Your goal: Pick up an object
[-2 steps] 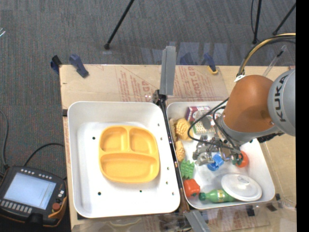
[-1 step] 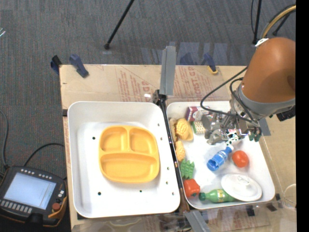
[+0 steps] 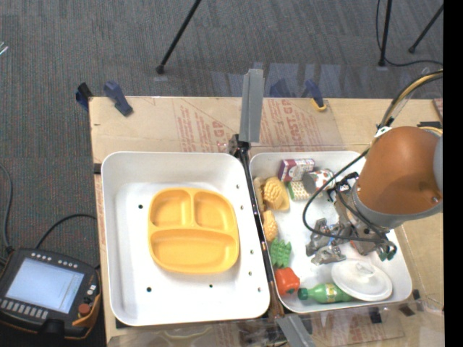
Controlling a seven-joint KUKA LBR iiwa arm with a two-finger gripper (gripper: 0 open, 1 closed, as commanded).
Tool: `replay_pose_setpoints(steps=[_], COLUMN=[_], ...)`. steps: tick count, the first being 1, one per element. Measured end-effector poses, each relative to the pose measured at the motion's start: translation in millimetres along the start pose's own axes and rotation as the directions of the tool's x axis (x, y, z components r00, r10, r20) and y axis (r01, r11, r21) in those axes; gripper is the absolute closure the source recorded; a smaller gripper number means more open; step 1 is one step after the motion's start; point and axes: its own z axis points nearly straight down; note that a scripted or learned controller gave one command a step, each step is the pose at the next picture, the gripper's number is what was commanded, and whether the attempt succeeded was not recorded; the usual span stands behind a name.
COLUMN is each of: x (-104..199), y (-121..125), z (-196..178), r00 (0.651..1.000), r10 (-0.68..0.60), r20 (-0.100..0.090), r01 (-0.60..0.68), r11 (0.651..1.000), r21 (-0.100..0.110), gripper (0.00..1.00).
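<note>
Camera view: metal two-finger pincer low in right-hand shallow white bin, beside round white plastic lid and green plastic bottle; grip state impossible to tell.

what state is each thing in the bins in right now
yellow divided plate: flat, right way up in the left bin
green bottle: lying on its side
white lid: flat, beside the bottle
purple box: lying at the right bin's far edge
gripper: low in the right bin, fingers unclear
</note>
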Motion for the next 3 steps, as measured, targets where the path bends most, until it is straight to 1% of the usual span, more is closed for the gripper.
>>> replay_pose_setpoints(steps=[1, 2, 3], x=[-41, -92, -93], y=[24, 0, -1], z=[-2, 51, 49], r00=[1.0, 0.987, 0.987], r10=[0.029, 0.161, 0.161], r20=[0.006, 0.004, 0.007], r01=[-0.029, -0.161, -0.161], r11=[1.0, 0.987, 0.987], r21=[0.001, 0.0, 0.001], gripper=[1.0, 1.0, 0.0])
